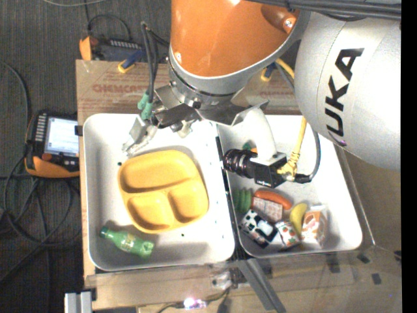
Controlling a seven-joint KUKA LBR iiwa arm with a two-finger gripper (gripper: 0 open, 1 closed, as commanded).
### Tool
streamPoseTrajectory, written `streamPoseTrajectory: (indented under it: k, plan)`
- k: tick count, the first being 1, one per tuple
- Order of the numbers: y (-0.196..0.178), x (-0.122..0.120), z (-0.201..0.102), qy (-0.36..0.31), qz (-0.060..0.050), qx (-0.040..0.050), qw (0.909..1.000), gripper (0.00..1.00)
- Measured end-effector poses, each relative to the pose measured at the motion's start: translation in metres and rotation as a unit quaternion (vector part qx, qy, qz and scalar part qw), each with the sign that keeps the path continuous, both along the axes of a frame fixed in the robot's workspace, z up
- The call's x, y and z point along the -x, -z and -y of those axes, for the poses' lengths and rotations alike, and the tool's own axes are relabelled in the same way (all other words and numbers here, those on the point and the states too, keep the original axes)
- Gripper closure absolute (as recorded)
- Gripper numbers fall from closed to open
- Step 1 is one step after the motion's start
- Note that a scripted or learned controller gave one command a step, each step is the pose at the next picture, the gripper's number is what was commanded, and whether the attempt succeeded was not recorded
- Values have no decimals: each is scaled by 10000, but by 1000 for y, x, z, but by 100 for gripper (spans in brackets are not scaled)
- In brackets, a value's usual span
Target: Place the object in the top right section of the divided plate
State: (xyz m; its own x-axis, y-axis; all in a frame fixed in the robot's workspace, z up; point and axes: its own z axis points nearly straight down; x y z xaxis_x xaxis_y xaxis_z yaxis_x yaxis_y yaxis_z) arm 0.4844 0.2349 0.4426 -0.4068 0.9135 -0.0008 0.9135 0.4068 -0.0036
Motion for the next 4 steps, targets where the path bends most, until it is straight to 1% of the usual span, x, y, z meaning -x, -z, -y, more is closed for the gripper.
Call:
streamPoseTrajectory:
  k: [1,2,3,4]
  plan:
    - [-9,0,-1,-8,-9,3,10000,100]
    - [9,0,23,-549,12,0,9985,100]
    - [9,0,10,-3098,14,-12,9508,100]
    - [8,0,2,-4644,17,-13,8856,100]
